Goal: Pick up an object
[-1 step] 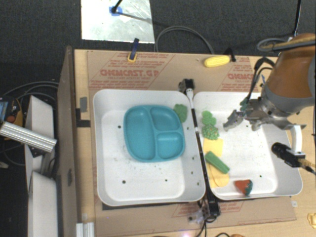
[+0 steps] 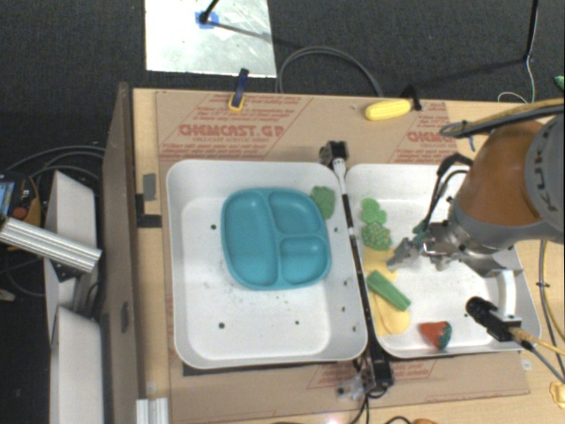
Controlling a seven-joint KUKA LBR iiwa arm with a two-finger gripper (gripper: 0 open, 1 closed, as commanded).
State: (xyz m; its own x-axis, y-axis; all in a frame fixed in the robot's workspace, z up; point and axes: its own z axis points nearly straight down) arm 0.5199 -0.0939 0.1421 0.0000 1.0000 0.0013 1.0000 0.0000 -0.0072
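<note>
The arm (image 2: 508,179) reaches in low, wrist seemingly bent leftward.

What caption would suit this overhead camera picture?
Robot gripper hovers over toy food in the right bin; a blue plate sits left.

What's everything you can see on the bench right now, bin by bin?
Bins: 2, white, side by side; left bin, right bin.
Divided plate: 1, blue, left bin.
Leafy piece: 1, green, left bin beside plate.
Bumpy pieces: 2, green, right bin.
Block: 1, green, lying on yellow piece.
Strawberry-like piece: 1, red, right bin's near edge.
Banana-like item: 1, yellow, bench behind bins.
Gripper: 1, grey, over right bin.
</note>
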